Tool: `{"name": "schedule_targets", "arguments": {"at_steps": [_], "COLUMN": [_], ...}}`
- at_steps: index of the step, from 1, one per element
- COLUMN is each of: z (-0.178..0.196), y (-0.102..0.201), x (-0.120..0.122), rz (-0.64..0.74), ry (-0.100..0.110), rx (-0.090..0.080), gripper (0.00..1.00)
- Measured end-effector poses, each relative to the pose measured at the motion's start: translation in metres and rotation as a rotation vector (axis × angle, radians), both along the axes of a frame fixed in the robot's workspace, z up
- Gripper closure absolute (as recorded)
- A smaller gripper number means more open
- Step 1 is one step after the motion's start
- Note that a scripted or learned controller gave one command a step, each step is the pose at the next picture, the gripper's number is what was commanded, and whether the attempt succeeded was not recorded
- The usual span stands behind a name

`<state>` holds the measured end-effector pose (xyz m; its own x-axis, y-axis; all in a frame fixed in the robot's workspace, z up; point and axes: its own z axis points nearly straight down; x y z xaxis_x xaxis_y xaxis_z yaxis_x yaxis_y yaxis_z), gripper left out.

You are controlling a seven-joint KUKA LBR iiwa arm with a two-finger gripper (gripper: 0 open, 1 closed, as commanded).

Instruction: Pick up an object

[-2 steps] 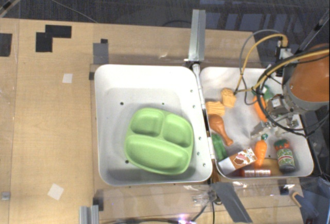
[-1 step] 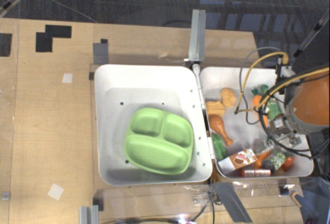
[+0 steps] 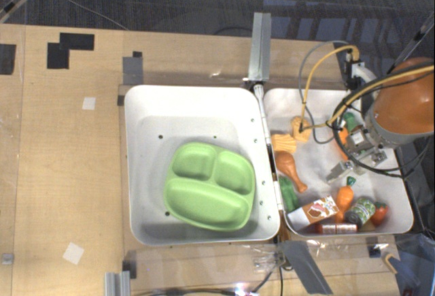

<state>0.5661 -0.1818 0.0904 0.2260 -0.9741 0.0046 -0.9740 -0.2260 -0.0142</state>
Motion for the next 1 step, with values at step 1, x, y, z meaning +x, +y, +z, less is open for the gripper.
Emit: {"name": "schedule_targets", "arguments": {"at_steps": [1], "z": [-0.0016], "y": [0.0124], "x": [0.0612], "rz": [0.006], "ry": [0.003], "rx": [0.003], "gripper": [0.00]}}
